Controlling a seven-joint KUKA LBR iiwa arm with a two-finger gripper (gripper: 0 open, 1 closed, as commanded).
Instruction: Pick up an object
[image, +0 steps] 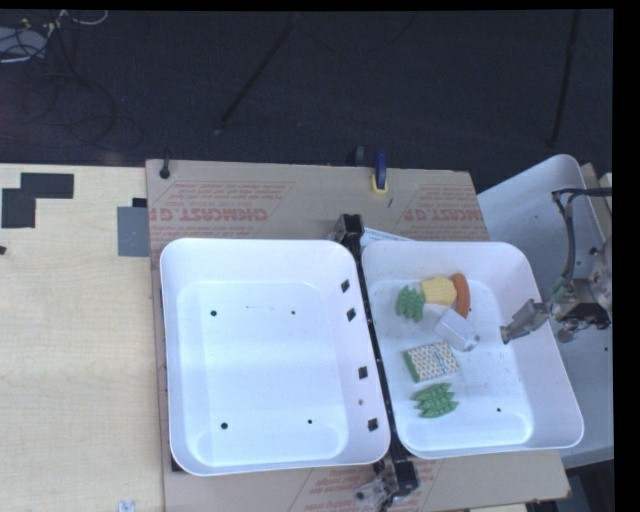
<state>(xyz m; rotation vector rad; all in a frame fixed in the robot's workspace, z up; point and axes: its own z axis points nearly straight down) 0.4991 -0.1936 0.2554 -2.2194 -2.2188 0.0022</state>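
**Hand at the bin's edge, nothing picked yet**

The step in hand looks like the approach: no object has been lifted. The hand (525, 320) sits at the right side of the frame, over the right rim of the right bin (545, 400), and nothing shows between its fingers. Whether those fingers stand apart or together cannot be told; the part is small and dark against the rim.

All the candidates lie in the right bin, left of the hand. Nearest is a small grey-white block (455, 331), just beside the hand toward the centre of the frame. Above it, close together, lie a yellow piece (438, 291), an orange-red piece (461, 291) touching it on the right, and a green piece (409, 302) on its left. Below the block rests a patterned green-edged card (432, 361), and lower still another green toy (436, 402). The left bin (175, 330) on the desk (70, 350) holds no objects.

The next move, as I judge it, calls for the hand to travel left over one item, the grey-white block being closest, descend, and close squarely. The crowded upper cluster risks a nudge or a double catch.
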